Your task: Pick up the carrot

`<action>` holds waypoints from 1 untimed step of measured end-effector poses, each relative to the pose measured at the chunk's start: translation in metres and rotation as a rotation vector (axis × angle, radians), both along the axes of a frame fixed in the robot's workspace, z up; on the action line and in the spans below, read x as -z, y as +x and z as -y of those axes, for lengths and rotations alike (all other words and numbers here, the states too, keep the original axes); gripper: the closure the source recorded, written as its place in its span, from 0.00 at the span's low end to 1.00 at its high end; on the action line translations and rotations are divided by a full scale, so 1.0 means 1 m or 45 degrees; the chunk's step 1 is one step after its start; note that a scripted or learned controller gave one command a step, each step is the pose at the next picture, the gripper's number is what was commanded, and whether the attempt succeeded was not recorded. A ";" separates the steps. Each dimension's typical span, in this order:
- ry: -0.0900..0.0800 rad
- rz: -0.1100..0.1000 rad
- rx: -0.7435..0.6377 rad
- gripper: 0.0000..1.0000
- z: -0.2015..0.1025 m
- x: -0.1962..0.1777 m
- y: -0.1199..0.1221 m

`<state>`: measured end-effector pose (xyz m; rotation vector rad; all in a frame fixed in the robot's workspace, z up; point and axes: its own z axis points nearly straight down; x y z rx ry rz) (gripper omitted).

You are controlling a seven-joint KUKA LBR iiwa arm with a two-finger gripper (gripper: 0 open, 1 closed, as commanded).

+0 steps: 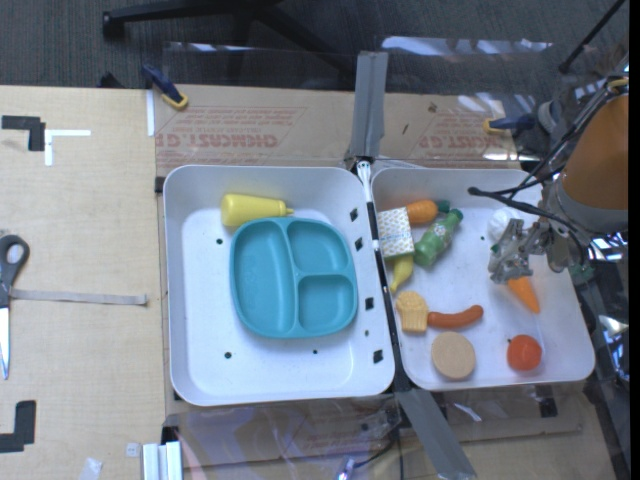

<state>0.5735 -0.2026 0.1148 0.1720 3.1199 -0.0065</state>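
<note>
Metal two-finger gripper point(512, 256) low over the right shallow white bin point(560, 368), fingers point(503, 264) too blurred to tell whether spread or closed. Small orange cone-shaped carrot point(524, 293) just below the fingers, touching or nearly so, tip angled away from them. Round red tomato point(524, 352) farther below. Orange sausage point(455, 317) and tan round biscuit point(453, 355) down and left of the fingers. Green bottle point(437, 238) to their left. Blue divided plate point(295, 276) well to the left, in the other bin.

Jaws point(512, 266) low over the right bin point(560, 368), touching the carrot point(524, 293); blue divided plate point(295, 276) in the left bin point(190, 348).
</note>
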 end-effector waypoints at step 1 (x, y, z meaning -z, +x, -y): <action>0.000 -0.016 -0.533 1.00 0.018 0.022 -0.042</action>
